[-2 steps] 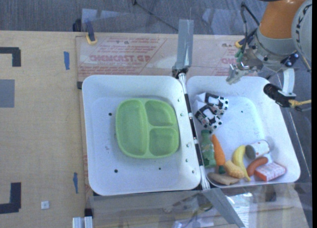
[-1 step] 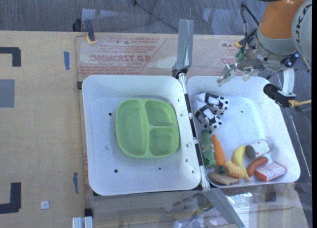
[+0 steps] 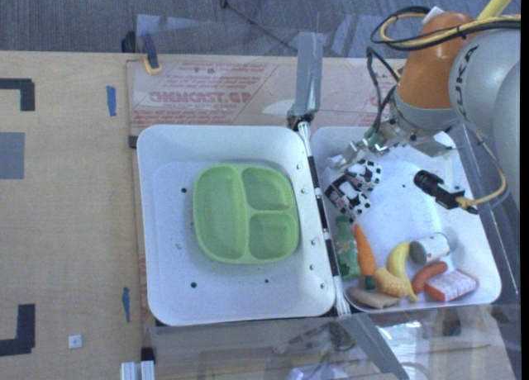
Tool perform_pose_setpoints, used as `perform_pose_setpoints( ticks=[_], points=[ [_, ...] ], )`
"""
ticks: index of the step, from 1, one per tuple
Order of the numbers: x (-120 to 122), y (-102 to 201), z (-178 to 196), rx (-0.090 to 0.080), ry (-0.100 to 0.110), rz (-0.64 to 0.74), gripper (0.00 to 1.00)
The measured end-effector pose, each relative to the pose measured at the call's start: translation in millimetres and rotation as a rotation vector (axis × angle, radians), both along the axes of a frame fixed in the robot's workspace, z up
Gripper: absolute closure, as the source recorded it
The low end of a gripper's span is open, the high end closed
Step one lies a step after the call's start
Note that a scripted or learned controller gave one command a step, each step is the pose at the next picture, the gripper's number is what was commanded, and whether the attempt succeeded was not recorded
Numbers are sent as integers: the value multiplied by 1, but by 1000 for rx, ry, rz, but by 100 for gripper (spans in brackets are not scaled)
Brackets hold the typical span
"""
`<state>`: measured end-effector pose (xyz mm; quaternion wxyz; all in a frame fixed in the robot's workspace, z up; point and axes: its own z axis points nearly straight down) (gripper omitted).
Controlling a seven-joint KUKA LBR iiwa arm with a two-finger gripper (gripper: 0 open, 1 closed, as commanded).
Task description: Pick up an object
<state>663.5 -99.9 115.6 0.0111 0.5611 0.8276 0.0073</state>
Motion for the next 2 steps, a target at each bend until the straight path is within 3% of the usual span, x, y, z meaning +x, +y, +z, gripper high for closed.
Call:
perform_pose_setpoints(
  ticks=[1,2],
  points=[
    [-12,-26,-8,3,-15,72,0],
    [-32,-3,69,-3,21,177,0]
  ],
)
